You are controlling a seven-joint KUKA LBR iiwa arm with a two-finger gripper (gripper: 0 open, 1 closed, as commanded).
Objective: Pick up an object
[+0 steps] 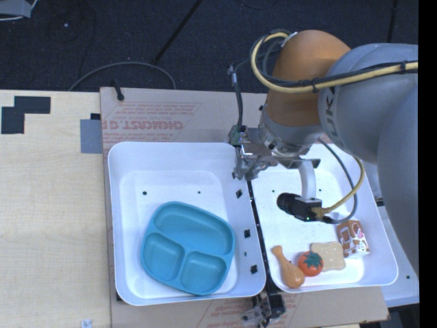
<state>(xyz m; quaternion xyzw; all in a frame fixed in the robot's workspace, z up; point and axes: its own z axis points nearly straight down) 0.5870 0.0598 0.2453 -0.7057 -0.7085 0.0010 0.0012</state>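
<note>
While the grey arm [369,94] is reaching in from the right of the camera view and is covering the far right part of the right bin [280,234], its gripper [247,161] is hanging over that bin's far left corner, just beside the wall between the two bins. Whether the gripper is released or clenched cannot be told from this angle.

The pale wooden bench [48,210] is spreading out well to the left of the right bin, and a cardboard sheet [157,118] is showing beyond the bin's far side. The left bin [113,217] is sitting against the right bin's left wall and is holding a blue divided plate [186,247], which is lying toward its near side.

The small things are all lying along the right bin's near wall, well apart from the gripper. A slice of toy toast [329,255] is resting near the middle of that wall. A red and white packet [354,238] is lying just beside it, toward the bin's near right corner. A tan toy drumstick [288,266] is lying toward the bin's near left corner, and a red toy tomato [310,263] is sitting between drumstick and toast, touching the toast.
</note>
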